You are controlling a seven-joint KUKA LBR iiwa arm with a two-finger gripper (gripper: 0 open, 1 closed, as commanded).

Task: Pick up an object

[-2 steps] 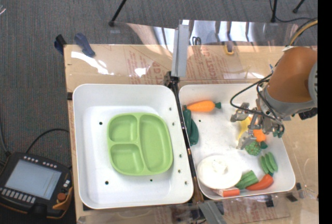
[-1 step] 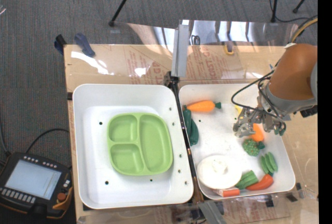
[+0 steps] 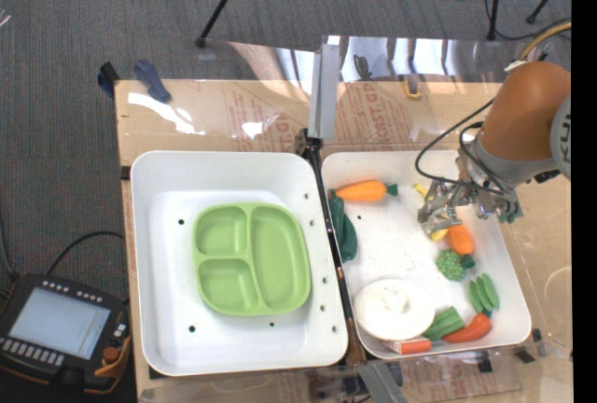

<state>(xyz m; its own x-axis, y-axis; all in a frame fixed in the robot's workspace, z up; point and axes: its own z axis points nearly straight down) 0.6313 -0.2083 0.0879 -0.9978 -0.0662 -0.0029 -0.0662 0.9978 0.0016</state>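
Gripper (image 3: 446, 216) is lowered in right bin (image 3: 519, 298) beside small carrot (image 3: 460, 238), finger state can't be told; approx. centring needed next.

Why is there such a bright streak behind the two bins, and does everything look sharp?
In the camera view, glare washes over the clear panel behind the bins and the taped cardboard; the green plate and carrot look crisp, while the tool is small, cluttered and hard to read.

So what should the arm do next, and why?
Probably lower the gripper a little toward the small orange carrot just beneath it in the right bin. The gripper hovers right over that piece, and nothing shows between its fingers.
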